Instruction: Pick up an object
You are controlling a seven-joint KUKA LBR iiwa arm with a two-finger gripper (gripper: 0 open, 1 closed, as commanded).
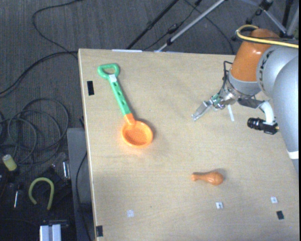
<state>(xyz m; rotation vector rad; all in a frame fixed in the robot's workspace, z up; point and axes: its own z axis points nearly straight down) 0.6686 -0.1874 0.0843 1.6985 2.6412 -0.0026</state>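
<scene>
On the table (pixel 155 205), the strainer scoop (pixel 129 115) lay at nine o'clock of the hand (pixel 213 107); the gourd-shaped toy (pixel 208 177) lay at six o'clock of the hand.

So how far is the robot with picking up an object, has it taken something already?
Nothing looks picked up yet. The green-handled orange strainer spoon and the small orange gourd-shaped toy both lie flat on the wooden board. In hand: the gripper hangs over bare board, apart from both, with nothing between its fingers. Left: move to one object, close on it and lift.
</scene>
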